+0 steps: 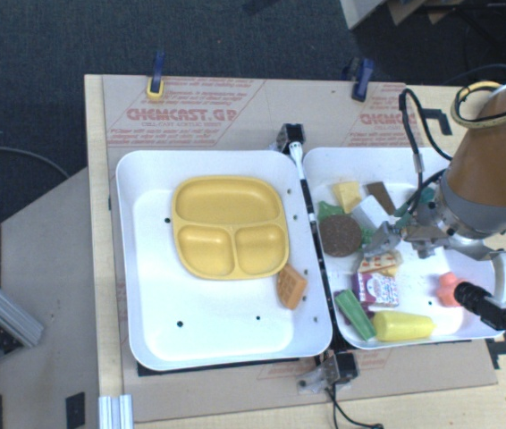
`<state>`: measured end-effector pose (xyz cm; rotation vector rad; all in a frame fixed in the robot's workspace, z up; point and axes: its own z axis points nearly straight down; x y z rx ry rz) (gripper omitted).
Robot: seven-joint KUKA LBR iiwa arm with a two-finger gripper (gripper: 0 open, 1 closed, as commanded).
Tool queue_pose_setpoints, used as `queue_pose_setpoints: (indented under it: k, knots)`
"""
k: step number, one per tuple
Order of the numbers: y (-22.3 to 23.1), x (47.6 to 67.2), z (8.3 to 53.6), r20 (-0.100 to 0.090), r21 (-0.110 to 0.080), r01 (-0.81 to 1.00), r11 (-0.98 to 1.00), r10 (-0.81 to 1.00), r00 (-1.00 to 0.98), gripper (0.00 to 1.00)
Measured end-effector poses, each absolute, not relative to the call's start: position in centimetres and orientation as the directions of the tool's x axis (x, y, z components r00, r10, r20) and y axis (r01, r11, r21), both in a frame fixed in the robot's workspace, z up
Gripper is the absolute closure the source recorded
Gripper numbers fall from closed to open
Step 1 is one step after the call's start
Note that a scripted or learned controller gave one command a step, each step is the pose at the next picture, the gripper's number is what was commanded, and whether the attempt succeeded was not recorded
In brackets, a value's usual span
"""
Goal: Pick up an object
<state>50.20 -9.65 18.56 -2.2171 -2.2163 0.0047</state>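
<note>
My gripper hangs low over the middle of the right bin, reaching in from the right. Just left of it lies a round dark brown patty, with a green piece behind that. Right below the gripper are a small red-and-white box and a purple packet. Nothing shows between the gripper's tips.
The right bin also holds a pale yellow block, a brown strip, a green stick, a yellow oblong and an orange ball. The left bin holds a yellow divided tray and a tan cracker.
</note>
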Motion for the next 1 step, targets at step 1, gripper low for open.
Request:
queue_pose_setpoints:
  k: [1]
  knots:
    - [-10.0, 49.17, 12.79, 0.003, -0.009, 1.0, -0.002, 1.0, 0.002, 0.0]
